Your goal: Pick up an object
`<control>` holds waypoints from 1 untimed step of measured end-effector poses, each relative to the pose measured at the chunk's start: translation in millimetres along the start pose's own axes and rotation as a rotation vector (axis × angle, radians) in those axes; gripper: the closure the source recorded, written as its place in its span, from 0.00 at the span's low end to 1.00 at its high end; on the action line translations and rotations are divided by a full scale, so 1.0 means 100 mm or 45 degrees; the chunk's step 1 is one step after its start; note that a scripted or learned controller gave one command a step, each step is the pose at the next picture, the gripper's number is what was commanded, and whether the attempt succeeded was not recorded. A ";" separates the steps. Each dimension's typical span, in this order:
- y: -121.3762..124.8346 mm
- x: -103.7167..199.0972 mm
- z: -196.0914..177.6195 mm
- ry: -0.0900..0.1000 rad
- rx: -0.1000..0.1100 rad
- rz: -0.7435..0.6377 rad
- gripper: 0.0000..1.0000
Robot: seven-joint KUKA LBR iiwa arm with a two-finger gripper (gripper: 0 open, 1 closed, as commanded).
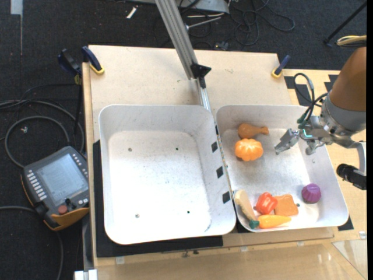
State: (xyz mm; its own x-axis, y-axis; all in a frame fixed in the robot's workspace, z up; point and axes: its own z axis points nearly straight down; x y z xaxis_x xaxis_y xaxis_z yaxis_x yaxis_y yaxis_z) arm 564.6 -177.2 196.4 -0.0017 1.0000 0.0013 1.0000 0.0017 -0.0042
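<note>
Dark carpet floor [41,16] strewn with black cables [256,16]. Pale wooden bench [151,74], blue-and-yellow clamps [93,60] at its far corners. Slanted metal rail [175,28] overhead. Orange-rimmed teach pendant [55,185] lying left on floor.

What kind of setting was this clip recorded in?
Most likely a robotics lab: a plywood bench clamped at its corners, a robot teach pendant with loose cables on the dark floor, and two white bins, one holding toy food such as an orange.
</note>
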 end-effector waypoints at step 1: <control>0.01 0.00 -0.02 -0.001 -0.005 0.000 0.00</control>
State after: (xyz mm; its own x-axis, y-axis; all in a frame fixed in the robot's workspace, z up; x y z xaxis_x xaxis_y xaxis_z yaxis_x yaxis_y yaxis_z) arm 565.6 -177.3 198.7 -0.0015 1.0000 0.0002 1.0000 0.0015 0.0000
